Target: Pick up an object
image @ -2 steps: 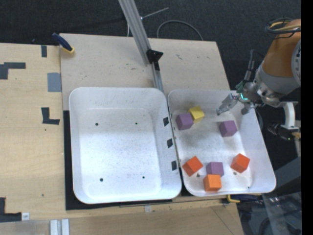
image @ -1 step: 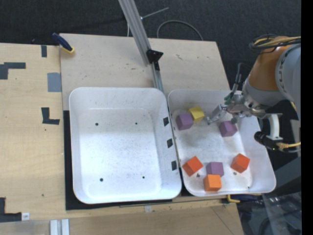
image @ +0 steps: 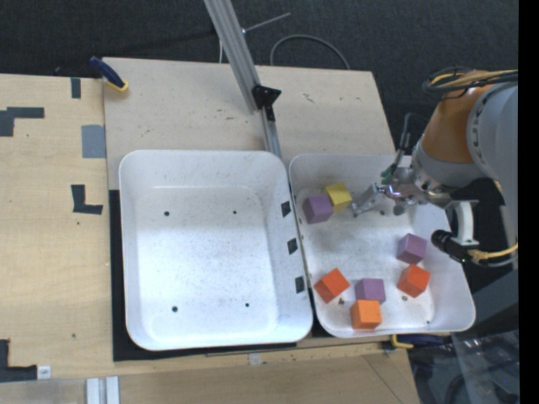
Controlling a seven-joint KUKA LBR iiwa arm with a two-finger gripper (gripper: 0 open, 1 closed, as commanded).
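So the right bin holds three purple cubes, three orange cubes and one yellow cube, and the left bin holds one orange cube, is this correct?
Not quite. In the camera view the left bin holds no cube. The right bin does hold three purple cubes, three orange cubes and one yellow cube.
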